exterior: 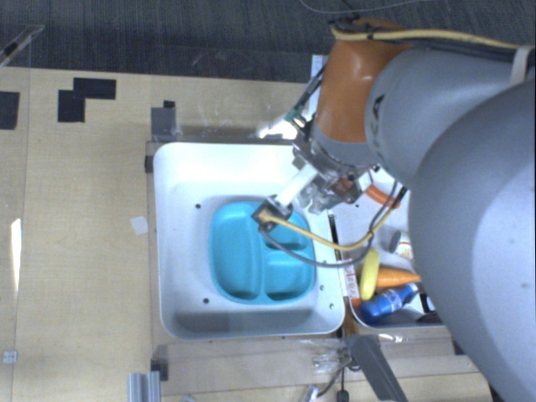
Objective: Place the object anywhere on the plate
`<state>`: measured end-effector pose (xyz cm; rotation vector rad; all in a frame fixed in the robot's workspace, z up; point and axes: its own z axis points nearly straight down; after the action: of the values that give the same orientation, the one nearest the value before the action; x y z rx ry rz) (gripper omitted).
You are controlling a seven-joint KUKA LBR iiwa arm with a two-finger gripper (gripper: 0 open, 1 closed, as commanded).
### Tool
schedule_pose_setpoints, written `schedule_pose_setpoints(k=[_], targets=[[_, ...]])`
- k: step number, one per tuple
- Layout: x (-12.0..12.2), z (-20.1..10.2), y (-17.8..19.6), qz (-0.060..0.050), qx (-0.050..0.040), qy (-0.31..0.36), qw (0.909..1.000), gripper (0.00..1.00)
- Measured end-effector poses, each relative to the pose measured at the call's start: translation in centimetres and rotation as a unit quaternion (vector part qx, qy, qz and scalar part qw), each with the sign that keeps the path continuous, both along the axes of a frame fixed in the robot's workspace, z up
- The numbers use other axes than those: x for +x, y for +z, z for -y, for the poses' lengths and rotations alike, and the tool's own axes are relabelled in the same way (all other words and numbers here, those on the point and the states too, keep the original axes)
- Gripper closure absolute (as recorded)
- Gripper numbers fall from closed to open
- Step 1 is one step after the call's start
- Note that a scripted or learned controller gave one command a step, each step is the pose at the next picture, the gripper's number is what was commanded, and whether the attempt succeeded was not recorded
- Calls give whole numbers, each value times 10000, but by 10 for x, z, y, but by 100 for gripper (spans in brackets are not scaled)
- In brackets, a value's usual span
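gripper [318, 193] over blue plate [243, 266] top-rt edge | grip state: can't tell | yellow item [369, 273] rt of plate, long axis up-down

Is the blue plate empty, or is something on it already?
Empty as far as visible: the blue plate in the left bin shows bare compartments; the arm hides its upper right corner.

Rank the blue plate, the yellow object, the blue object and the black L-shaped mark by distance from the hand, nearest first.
1. Blue plate: left bin, its rim just beside the hand.
2. Yellow object: right bin, lower in the view.
3. Blue object: right bin, lower again.
4. Black L-shaped mark: on the bench, far left.
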<state>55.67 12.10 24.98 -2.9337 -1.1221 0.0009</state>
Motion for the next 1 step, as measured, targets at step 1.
schedule_pose_setpoints(k=[1], targets=[[-70, 35, -22, 7, 3, -242, 9997, 100]])
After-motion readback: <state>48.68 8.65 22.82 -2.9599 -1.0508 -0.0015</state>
